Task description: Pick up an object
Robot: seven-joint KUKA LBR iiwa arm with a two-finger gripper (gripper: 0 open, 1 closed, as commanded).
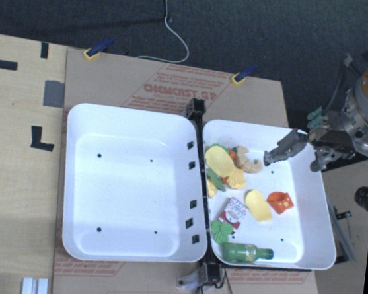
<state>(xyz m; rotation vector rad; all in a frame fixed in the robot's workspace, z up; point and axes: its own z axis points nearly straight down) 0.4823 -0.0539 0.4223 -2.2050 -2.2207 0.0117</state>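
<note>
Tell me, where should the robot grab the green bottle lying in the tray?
Probably its fat middle. The green bottle lies flat along the right bin's near wall, neck pointing right, so come straight down from above with the pincer across its width.

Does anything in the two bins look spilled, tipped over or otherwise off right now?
One thing: the green bottle lies on its side along the near wall of the right bin, not upright. The other items sit in a loose jumble by the divider, all inside the bin. Nothing looks spilled or broken.
</note>
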